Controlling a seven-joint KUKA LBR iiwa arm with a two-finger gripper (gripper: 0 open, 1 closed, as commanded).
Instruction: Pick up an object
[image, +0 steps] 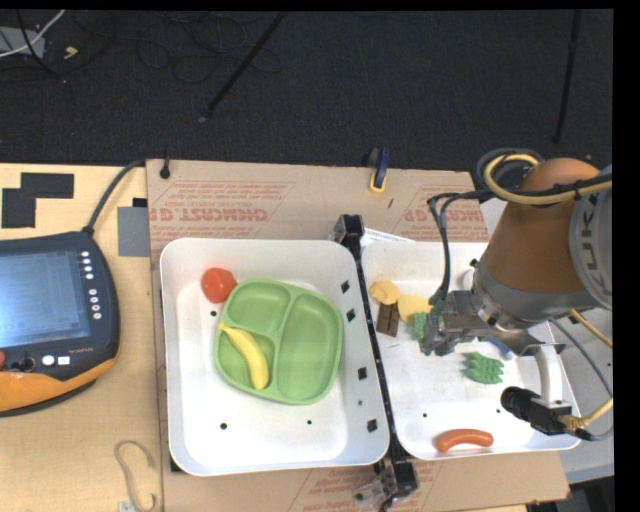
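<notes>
My gripper (437, 338) is low in the right bin (415, 430), can't tell how it's set. Right beside it sits a little green piece (419, 324), probably my target since I'm parked there. Just past that, the brown block (388, 318) and yellow toy (385, 292). Way across, the green plate (300, 345) holds the banana (248, 356).

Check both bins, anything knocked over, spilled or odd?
Nothing stands out. The banana lies in the green plate, the tomato beside it. In the right bin, the sausage and other toys lie loose near the gripper.
</notes>
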